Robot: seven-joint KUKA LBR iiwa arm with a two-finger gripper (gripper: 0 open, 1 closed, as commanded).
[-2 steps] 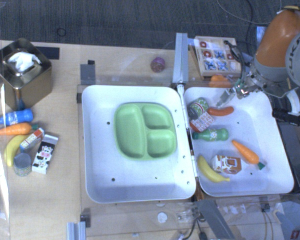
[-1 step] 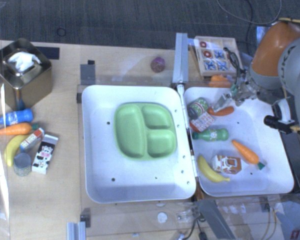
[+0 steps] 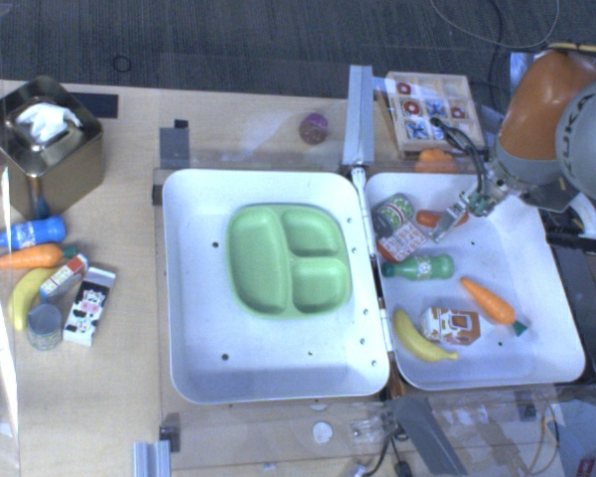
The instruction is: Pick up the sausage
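Wooden bench [image 3: 129,366], two white bins [image 3: 189,366], dark carpet [image 3: 228,18]

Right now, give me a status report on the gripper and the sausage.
Gripper low over the right bin, at the sausage. Grasp unconfirmed. Can and green bottle crowd the sausage's left side.

The grey arm [image 3: 586,142] wears a glossy orange band [image 3: 536,107] (black cables trail beside it), ending in a small pale gripper [image 3: 474,203].
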